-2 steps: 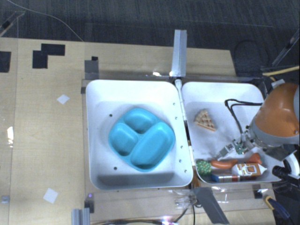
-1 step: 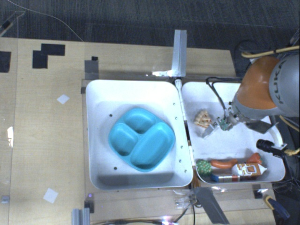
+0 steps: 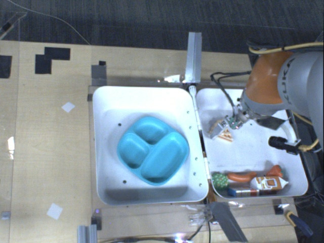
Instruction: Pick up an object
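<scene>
My gripper hangs low over the back left part of the right bin, close to the divider between the bins. A small orange wedge-shaped piece lies just under and in front of the gripper's tip; I cannot tell whether they touch. Along the right bin's front wall lie a green broccoli-like piece, an orange sausage-shaped toy, a small white and orange carton and a thin dark pen-like object.
The left bin holds a blue divided plate in its middle. A metal post stands behind the seam between the bins. The grey arm with its orange band and black cables covers the right bin's back right corner.
</scene>
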You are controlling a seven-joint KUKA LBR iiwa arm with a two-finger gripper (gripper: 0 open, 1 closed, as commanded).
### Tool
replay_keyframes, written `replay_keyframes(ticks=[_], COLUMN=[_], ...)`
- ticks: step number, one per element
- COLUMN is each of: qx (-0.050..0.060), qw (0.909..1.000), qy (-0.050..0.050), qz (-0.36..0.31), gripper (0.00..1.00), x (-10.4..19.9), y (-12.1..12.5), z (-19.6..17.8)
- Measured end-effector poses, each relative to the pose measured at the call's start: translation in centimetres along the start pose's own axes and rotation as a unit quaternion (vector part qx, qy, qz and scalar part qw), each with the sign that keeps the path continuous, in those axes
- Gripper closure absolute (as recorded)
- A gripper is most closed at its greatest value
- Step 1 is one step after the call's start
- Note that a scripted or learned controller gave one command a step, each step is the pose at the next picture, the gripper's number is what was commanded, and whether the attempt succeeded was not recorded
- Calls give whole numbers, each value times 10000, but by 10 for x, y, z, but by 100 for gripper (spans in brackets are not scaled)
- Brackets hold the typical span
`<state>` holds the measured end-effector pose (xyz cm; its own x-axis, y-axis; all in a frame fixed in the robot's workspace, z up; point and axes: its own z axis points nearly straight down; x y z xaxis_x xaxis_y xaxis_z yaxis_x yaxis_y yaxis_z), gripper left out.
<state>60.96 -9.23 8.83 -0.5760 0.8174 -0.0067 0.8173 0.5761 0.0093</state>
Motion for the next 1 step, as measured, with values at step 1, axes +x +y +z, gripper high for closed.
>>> replay_keyframes(ticks=[1], qx=[-27], qw=[10000], qy=[-26], qz=[-14], gripper=[100], x=[-1], y=[2], z=[-12])
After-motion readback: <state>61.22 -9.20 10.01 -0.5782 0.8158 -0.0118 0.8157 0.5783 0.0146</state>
